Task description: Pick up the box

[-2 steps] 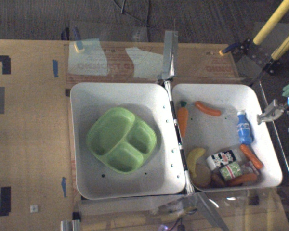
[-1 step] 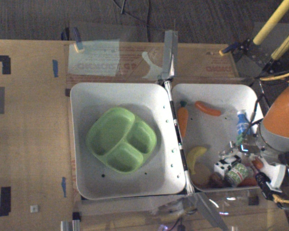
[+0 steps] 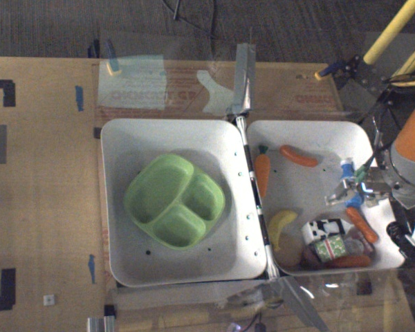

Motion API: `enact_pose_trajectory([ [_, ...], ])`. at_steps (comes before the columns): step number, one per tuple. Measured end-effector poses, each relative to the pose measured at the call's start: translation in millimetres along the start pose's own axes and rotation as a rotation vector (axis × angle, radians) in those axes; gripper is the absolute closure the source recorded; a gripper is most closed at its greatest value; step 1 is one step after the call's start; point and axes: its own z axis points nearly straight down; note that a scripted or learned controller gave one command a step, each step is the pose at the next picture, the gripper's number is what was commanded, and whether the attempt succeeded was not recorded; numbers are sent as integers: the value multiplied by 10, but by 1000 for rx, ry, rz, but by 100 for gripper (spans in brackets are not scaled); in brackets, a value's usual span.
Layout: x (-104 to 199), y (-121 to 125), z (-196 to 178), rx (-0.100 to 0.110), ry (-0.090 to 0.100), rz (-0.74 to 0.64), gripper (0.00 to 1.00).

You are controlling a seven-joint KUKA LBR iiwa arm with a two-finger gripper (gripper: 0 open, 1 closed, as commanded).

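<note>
The box is a small carton with a black-and-white top and a green label. It lies on its side near the front of the right bin, among toy food. My gripper hovers over the right part of that bin, a little behind and to the right of the box and apart from it. Blue parts show on the gripper. Nothing is visibly held in it.
Around the box lie a yellow banana, an orange carrot, a red piece and a dark piece. Another carrot lies by the left wall and a sausage at the back. A green divided plate sits in the left bin.
</note>
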Motion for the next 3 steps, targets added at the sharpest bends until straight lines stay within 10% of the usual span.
enact_pose_trajectory([
  [1,411,-268,707,-10,-2,277,0],
  [2,128,-66,-1171,2,0,457,0],
  [3,141,-59,-1265,4,-2,453,100],
])
